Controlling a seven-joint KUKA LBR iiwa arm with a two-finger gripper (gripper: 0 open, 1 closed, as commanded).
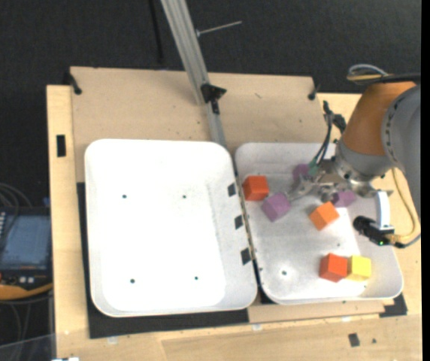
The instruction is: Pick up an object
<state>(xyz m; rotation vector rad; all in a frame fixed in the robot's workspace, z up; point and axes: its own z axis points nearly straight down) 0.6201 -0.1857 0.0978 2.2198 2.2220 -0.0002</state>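
The right bin (pixel 298 284) holds several small blocks: an orange-red cube (pixel 255 188) at its left, a purple block (pixel 276 206) beside it, an orange block (pixel 324 216) in the middle, and a red cube (pixel 334 267) touching a yellow cube (pixel 361 267) near the front. Two more purple pieces (pixel 301 171) (pixel 344 198) lie partly under the arm. My gripper (pixel 321 184) hangs low over the bin's back right part, between those purple pieces and just above the orange block. Nothing is seen between its fingers.
The left bin (pixel 158 224) lies beside the right one, with black clips (pixel 239 220) along the shared rim. A slanted metal post (pixel 189 47) rises behind the bins. A pendant with cables (pixel 12 250) sits off the bench at far left.
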